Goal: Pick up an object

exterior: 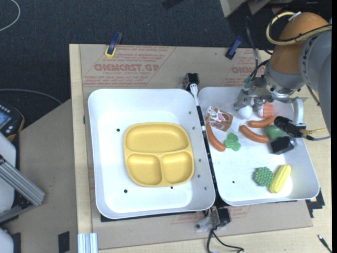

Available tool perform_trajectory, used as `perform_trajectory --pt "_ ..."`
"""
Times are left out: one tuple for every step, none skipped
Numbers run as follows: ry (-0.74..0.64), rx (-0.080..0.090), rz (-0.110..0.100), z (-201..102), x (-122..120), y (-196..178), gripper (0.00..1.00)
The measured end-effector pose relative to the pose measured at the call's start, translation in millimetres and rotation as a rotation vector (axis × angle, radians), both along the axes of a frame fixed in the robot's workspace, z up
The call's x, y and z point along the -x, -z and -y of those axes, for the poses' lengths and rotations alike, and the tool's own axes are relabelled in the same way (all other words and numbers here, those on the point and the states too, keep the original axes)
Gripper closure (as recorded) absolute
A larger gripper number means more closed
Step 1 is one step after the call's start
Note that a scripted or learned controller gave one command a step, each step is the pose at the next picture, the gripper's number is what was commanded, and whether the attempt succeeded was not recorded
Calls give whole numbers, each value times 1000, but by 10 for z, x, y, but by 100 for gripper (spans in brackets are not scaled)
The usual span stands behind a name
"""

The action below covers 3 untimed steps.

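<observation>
From the camera view above the bench, take the brown-and-white snack packet (219, 118) as the marker; it lies at the far left of the right bin (238, 186). The gripper (251, 102) hangs to the view's right of the packet and slightly farther back, close to the bin's far wall. Whether it is spread or pressed together cannot be told from this angle, and nothing can be seen held in it. The objects to pick all crowd this bin. A white rounded piece (243, 110) sits just right of the packet, right under the gripper, with a red-orange piece (268, 109) beyond it. Two orange sausages (261, 123) (253, 134) lie right of the packet, near a dark green piece (274, 132). A third sausage (214, 137) lies just in front of the packet along the bin's left wall, with a small green floret (232, 142) beside it. Well in front and to the right, a bumpy green piece (263, 176) touches a yellow corn cob (280, 177). Left of the packet, across the two bin walls, a yellow divided plate (158, 153) sits in the left bin (100, 141).
</observation>
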<state>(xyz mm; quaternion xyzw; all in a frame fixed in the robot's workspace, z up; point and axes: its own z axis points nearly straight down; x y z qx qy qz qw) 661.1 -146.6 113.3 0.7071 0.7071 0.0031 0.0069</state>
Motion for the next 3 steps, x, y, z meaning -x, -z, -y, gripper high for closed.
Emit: perform_trajectory --pt "-1 -3 -8 -7 -34 -435 100" --pt "-1 -3 -7 40 -59 -883 100" --pt "-1 -4 -8 42 -70 -1139 100"
